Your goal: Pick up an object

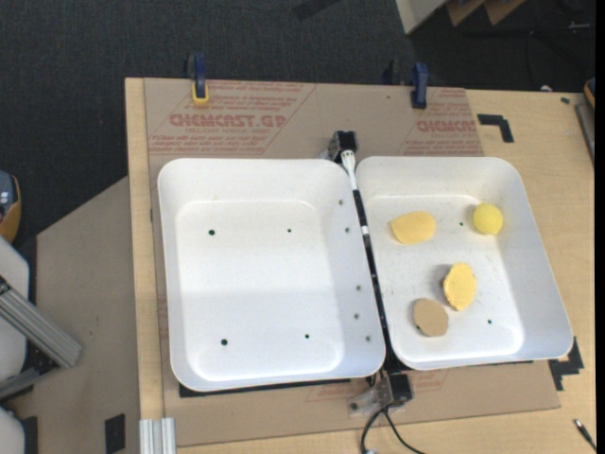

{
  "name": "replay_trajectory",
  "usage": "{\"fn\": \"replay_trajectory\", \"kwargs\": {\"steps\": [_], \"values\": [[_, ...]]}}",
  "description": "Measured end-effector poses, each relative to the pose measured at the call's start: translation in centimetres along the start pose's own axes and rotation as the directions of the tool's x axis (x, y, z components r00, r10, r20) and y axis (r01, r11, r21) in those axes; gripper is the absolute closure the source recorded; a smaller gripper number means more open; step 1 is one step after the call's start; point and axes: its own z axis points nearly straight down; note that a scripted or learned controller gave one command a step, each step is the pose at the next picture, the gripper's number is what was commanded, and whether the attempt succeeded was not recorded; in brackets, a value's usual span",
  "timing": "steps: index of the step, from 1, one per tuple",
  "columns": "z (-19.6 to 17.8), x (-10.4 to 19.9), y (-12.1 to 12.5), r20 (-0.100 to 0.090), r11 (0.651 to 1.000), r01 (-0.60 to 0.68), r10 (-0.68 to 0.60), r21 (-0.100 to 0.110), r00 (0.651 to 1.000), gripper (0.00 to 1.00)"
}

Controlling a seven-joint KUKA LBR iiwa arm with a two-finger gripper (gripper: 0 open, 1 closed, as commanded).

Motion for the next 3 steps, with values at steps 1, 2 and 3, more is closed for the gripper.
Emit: {"fn": "replay_trajectory", "kwargs": {"steps": [1,2,3], "values": [[5.6,4.5,-3.2,-0.008,1.0,0.006,-0.006,0.012,1.0,1.0],[10.4,11.2,-8.2,-0.009,1.0,0.009,-0.009,0.014,1.0,1.0],[8.8,4.2,-7.9,0.0,1.0,-0.002,0.002,0.001,1.0,1.0]]}}
